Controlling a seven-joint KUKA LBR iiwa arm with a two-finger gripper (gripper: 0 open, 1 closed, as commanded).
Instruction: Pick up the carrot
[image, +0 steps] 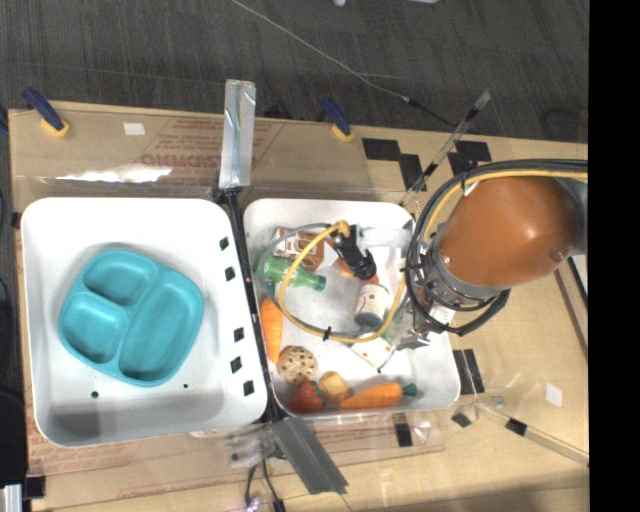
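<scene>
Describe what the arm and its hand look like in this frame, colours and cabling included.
The arm shows from above as a large glossy orange dome over a grey ring. Dark cables loop around the ring and out to the right. Below it sits the hand, a dark and metallic cluster of parts, too cluttered to tell details.

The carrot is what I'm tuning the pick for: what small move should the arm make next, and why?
Probably shift toward the bin's near edge. A carrot lies flat along that wall of the right bin, beside a strawberry, while the arm hangs above the bin's far-right part, so it is not yet over it.
</scene>
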